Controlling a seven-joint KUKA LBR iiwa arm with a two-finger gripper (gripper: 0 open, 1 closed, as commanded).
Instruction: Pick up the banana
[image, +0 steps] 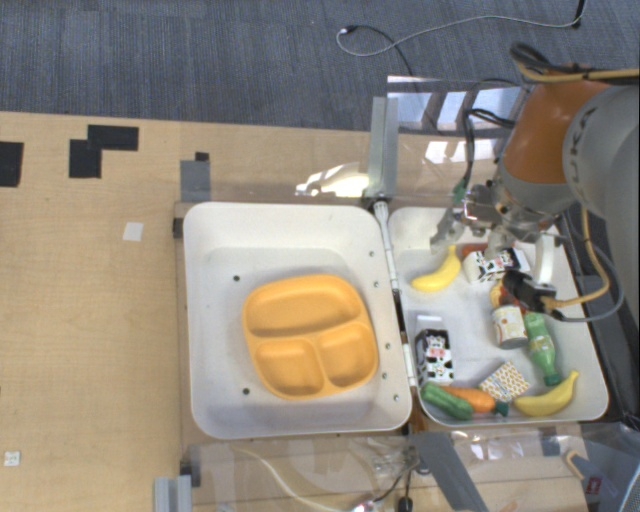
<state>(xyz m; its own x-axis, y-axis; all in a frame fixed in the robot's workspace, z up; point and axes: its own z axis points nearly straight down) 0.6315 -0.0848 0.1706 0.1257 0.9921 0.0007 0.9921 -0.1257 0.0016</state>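
Camera view takes in the table (90, 330) first, tan and wide, with my two white bins in the middle and right of the frame. On the left, one bin (210, 330) carries an orange divided tray (310, 335). On the right, the other bin (410, 225) is crowded, and my arm (570, 130) comes down into its upper part from the upper right of the frame.

Two bananas lie in that bin. One banana (440, 273) sits in its upper left, just below and left of my jaws (468, 225), its long axis running from lower left up to upper right, the upper tip nearest me. A second banana (548, 396) lies at the lower right, well apart from me, past a small can (508, 325) and a green bottle (541, 350).

I judge the near one my target: a short drop down-left, jaws turned across its curve. Whether my jaws are spread or closed I cannot tell; nothing shows between them.
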